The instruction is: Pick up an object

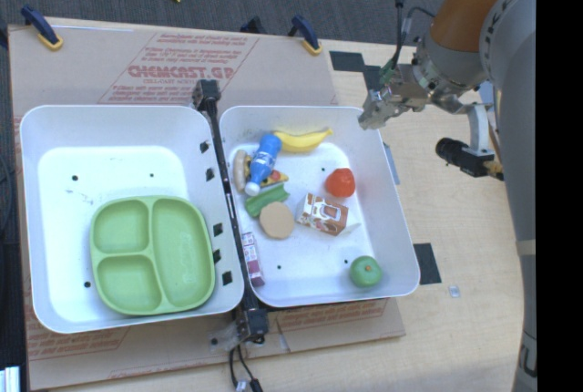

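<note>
We see the pincer [375, 112] hanging over the far right rim of the right bin [393, 199], tilted down toward the toys. From this slant we cannot tell how it is set; nothing shows in its grasp.

The things to pick all lie below and to the left of it. Nearest is the banana [302, 139], just down-left, beside the blue bottle [265, 157]. The tomato [340, 182] sits almost straight below the pincer, with the carton [323, 214] further down and the apple [365, 271] far down in the bin's near corner. The cookie [276, 220] and a green pod [265, 199] crowd together well to the left.

We judge the arm is poised at the rim so it can drop in; the tomato or banana look the easiest reach. The green tray [151, 253] lies far left in the other bin [55, 144].
</note>
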You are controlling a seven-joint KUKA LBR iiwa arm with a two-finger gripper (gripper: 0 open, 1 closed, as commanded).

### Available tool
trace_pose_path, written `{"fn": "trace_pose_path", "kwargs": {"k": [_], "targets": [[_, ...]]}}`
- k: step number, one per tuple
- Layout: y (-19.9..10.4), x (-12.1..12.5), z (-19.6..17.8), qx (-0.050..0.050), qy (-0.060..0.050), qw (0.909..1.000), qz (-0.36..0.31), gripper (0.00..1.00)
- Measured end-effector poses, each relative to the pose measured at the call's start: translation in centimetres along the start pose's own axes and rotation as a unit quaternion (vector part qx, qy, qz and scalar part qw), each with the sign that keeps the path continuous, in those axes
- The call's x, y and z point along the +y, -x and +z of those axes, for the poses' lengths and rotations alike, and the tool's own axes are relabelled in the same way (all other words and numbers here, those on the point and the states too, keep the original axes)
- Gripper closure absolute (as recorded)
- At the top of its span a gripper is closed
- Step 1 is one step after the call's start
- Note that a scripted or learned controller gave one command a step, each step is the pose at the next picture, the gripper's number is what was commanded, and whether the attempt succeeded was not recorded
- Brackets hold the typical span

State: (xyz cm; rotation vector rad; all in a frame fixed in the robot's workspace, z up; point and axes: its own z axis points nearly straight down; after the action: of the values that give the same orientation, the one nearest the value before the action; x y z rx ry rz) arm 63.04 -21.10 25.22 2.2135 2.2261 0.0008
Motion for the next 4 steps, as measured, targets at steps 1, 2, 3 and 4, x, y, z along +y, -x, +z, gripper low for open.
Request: {"fn": "trace_pose_path", "kwargs": {"k": [1, 2, 3, 4], "targets": [[-10.7, -0.8, 5.2, 0.002, -0.003, 1.0, -0.001, 1.0], [-10.6, -0.7, 4.1, 0.001, -0.003, 1.0, -0.003, 1.0], [-10.6, -0.7, 3.1, 0.001, -0.004, 1.0, -0.006, 1.0], [-10.7, -0.6, 2.1, 0.001, -0.004, 1.0, -0.009, 1.0]]}}
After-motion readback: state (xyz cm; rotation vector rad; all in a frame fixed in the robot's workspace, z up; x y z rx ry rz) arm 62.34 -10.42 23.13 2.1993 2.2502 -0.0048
